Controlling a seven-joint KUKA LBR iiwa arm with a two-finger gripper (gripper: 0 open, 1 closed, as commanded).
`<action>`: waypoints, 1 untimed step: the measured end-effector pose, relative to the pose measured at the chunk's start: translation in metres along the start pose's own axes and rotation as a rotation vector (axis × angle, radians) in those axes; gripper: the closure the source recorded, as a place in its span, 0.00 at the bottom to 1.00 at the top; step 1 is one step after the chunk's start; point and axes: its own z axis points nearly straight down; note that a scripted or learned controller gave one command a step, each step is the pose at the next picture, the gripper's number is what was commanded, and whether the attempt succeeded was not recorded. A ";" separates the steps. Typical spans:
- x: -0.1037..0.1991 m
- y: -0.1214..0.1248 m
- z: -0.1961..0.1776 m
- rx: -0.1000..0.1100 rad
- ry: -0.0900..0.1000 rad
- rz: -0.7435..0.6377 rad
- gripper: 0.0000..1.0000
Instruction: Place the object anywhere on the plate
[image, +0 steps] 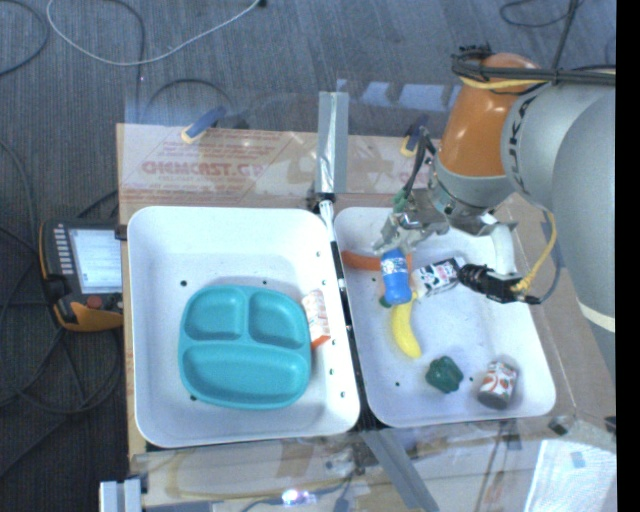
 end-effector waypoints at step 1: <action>0.074 -0.007 -0.003 -0.005 -0.003 -0.174 1.00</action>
